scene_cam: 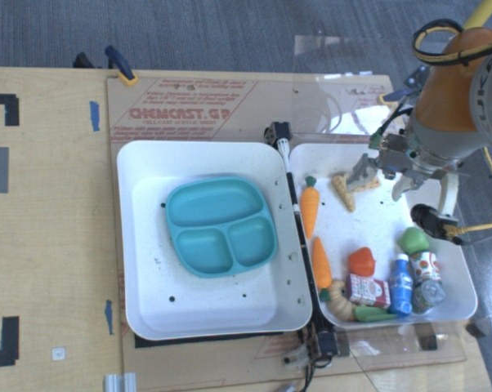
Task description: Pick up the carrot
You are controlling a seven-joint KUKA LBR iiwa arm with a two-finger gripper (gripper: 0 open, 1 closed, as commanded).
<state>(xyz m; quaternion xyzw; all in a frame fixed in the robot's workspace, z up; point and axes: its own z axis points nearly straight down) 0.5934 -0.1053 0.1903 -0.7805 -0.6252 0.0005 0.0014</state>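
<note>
Two-finger gripper (382, 176) jaws spread wide, nothing between them. It hangs over the back of the right shallow white bin (462, 296), above a tan, pale bread-like piece (345, 188). Orange carrot with green top (310, 205) lies lengthwise along that bin's left wall, left of the gripper and apart from it. A second orange carrot-like piece (320, 262) lies just in front of it. Front of bin: red packet (367, 287), blue bottle (400, 285), green round piece (413, 239). Left white bin (140, 186) holds a teal three-compartment plastic tray (221, 224).
</note>
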